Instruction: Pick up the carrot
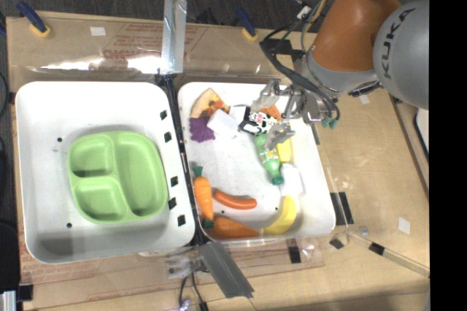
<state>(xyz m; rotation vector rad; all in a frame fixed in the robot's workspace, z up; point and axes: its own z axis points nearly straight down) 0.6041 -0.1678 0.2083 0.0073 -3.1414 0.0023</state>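
Note:
The carrot (203, 198) is orange with a small green top and lies along the left wall of the right bin (315, 178), near its front. A second orange carrot-like piece (232, 228) lies across the front edge beside it. My gripper (282, 114) hangs over the back right part of the same bin, above a cluster of small toys, well away from the carrot. Nothing of the carrot is near it.
The right bin also holds a red sausage (235, 200), a banana (285, 215), a green and yellow piece (273, 158), a purple item (199, 129) and a pizza slice (207, 102). The left bin (36, 156) holds a green divided plate (117, 176).

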